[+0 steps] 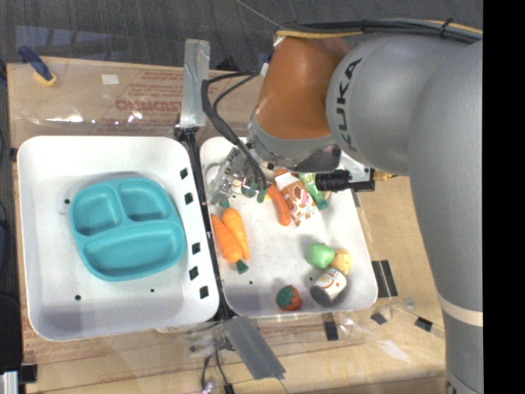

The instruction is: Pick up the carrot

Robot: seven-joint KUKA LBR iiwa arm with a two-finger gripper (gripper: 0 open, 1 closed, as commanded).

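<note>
Looks like the approach step: the metal gripper (232,180) hovers just above the orange plastic carrot (230,233) by the right white bin's (361,245) left wall, grip state unclear, so next it needs dropping straight down.

Right bin (349,298): crowded. Gripper (234,179) low at bin's 11 o'clock corner, arm (385,97) covering 12 to 2. Carrot (230,235) hard against left wall at 9; approach from 3 o'clock open across bare floor mid-bin. Small carton (297,200) and orange piece (280,205) near 12. Green item (321,255), can (330,286), strawberry (288,297) cluster at 5. Left bin (33,220): teal tray (127,226) fills centre, margins free.
</note>
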